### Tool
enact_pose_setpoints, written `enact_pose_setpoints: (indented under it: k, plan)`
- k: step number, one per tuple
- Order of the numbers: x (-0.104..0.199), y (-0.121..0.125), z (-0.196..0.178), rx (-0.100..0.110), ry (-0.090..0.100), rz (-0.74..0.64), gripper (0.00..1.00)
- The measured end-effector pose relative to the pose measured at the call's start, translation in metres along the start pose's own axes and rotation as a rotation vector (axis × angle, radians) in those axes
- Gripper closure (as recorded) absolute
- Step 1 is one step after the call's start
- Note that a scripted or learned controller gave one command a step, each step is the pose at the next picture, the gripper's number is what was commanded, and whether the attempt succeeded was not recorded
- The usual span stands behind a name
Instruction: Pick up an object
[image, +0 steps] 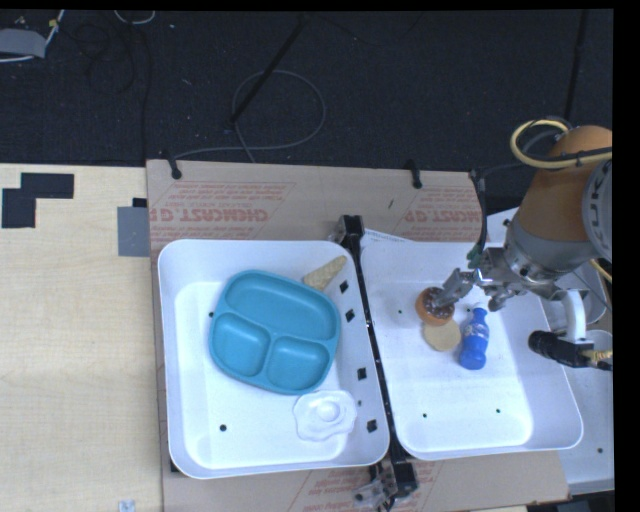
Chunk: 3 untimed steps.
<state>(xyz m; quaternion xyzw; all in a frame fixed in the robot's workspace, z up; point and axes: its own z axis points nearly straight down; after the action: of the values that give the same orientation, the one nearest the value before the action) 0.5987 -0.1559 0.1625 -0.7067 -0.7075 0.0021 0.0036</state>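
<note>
In the right bin lie three small things close together: a brown round piece, a tan disc just below it, and a blue bottle lying to their right. My gripper hangs over the bin's upper right part, just above the blue bottle and to the right of the brown piece. Its fingers stand open with nothing between them. The left bin holds a blue divided plate, a tan wedge and a white fried-egg shape.
A black divider runs between the two bins. Brown cardboard lies under and behind both bins. The arm's orange band and a black fitting crowd the right bin's right edge.
</note>
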Motion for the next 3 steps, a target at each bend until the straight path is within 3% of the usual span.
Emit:
enact_pose_setpoints:
  k: [1, 2, 3]
  plan:
    - [0.008, -0.006, 0.047, -0.002, 0.000, 0.000, 0.00]
    - [0.008, -0.004, 0.072, -0.011, -0.003, 0.003, 0.00]
    - [0.010, -0.002, 0.058, -0.015, 0.005, 0.005, 1.00]
